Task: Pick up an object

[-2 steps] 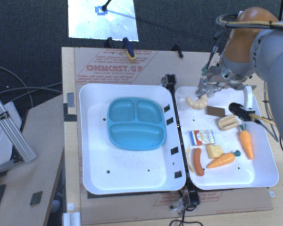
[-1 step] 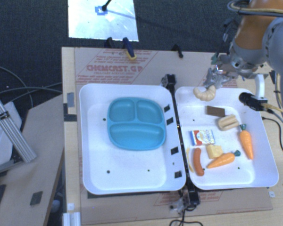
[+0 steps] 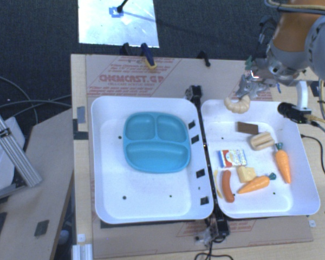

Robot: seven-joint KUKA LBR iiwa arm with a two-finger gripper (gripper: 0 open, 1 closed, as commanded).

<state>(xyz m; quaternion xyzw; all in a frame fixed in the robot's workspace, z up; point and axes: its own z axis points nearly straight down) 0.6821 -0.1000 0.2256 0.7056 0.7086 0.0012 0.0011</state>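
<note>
My gripper [image 3: 245,92] hangs over the back rim of the right bin [image 3: 309,191], reaching in from the upper right. A pale croissant-shaped pastry [image 3: 236,105] is pinched at its top between the fingers and overlaps the bin's rear edge, so it looks lifted off the floor. Below it in the right bin lie a brown block [image 3: 247,127], a bread roll [image 3: 261,140], two orange carrots [image 3: 282,165] [image 3: 254,184], a yellow cheese wedge [image 3: 246,173], a red sausage [image 3: 226,185] and a small printed packet [image 3: 232,157].
The left bin [image 3: 105,199] holds a blue divided plate [image 3: 156,142]. A row of black clips [image 3: 197,140] runs along the divider between the bins. A shiny metal sheet [image 3: 118,15] lies behind the bench, and cables trail at the right.
</note>
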